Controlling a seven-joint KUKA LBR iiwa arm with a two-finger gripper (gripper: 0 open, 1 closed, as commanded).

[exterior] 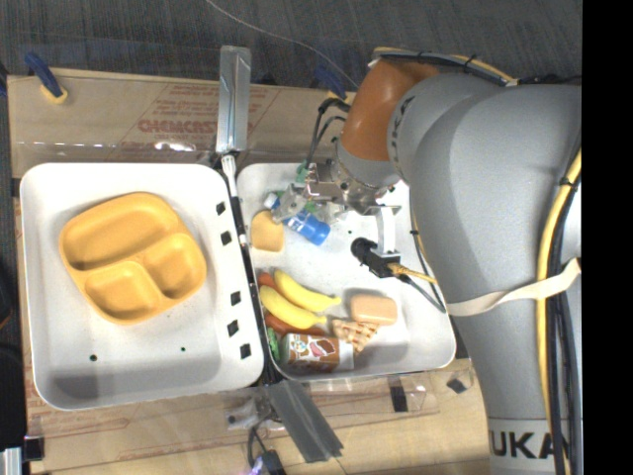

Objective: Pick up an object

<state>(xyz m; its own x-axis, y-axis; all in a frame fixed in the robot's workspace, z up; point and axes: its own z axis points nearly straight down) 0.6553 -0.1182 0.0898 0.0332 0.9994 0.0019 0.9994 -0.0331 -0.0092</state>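
Right bin [435, 339], entries taken nearest edge first, all places given relative to the banana.

1. Brown packet [315, 352]: just in front of the banana [297, 303], at the bin's near wall. Looks like a soft foil or plastic pouch; likely light, slippery, crumples under squeeze.
2. Banana: 2 yellow pieces lying side by side, near the divider. Probably a light plastic toy, stiff, curved; best taken across the narrow middle.
3. Pink-tan block [374, 309]: just right of the banana, seems firm with flat sides, an easy candidate.
4. Pale yellow cup-like item [267, 232]: behind the banana, against the divider.
5. Blue-and-clear bottle-like item [306, 224]: behind the banana, lying on its side; likely light, smooth, prone to roll.
6. Tool [315, 188]: behind the banana, low over the bottle-like item at the bin's far end. Cannot tell its opening; wrist and cabling hide it.

Left bin [40, 265]: yellow divided tray [134, 255], well left of the banana.
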